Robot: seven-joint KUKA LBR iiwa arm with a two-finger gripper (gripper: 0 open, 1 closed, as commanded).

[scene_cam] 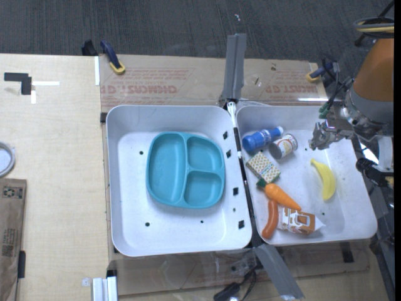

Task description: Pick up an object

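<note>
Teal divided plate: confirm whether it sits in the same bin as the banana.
No. The teal divided plate lies alone in the left bin, while the banana lies in the right bin.

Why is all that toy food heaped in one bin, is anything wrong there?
Nothing looks damaged or spilled. The bottle, can, carrot and banana just lie jumbled in the right bin; the teal plate sits flat in the left bin.

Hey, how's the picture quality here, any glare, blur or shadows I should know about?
Camera view: even, soft lighting; mild glare on the right bin floor near the banana; faint shadows under the blue tray; the gripper looks small and slightly blurred, details unclear.
</note>
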